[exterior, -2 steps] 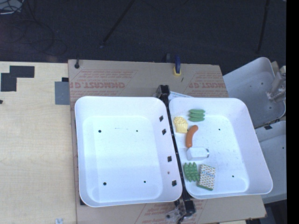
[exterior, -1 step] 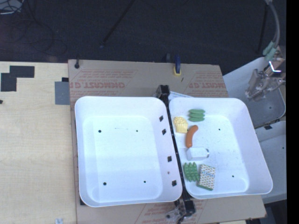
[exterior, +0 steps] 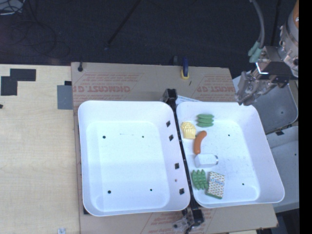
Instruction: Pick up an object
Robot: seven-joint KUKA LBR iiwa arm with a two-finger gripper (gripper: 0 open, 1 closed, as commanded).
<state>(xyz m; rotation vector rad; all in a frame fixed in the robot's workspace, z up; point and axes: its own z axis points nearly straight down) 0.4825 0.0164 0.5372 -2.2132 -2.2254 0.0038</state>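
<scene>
We see the pincer [exterior: 245,94] hanging at the far right corner of the right bin [exterior: 263,145], a cluster of dull grey metal links under the arm's wrist; it is too small and blurred for us to tell how it stands. Nothing shows gripped in it.

All the objects lie down and to the left of the pincer, along the right bin's left side. Nearest to it is a green ribbed piece [exterior: 205,120], plump and lengthwise grooved, like a bundle of pods. Just below and left of that sits a small yellow knobbly piece [exterior: 188,129], its surface bumpy like corn. Beside it lies an orange sausage-shaped piece [exterior: 199,142], smooth and slightly curved, running downward. Further from the pincer rests a white rounded block [exterior: 206,160], glossy and hard to pick out against the bin floor. Farthest off, near the bin's front, a second green ridged piece [exterior: 198,179] lies just beside a flat speckled packet [exterior: 216,185], rectangular and tilted.

The bins are shallow white plastic with rounded corners. The left bin [exterior: 92,150] lies well away from the pincer, across a black clipped divider [exterior: 176,145]. Both rest on brown cardboard [exterior: 122,82].
</scene>
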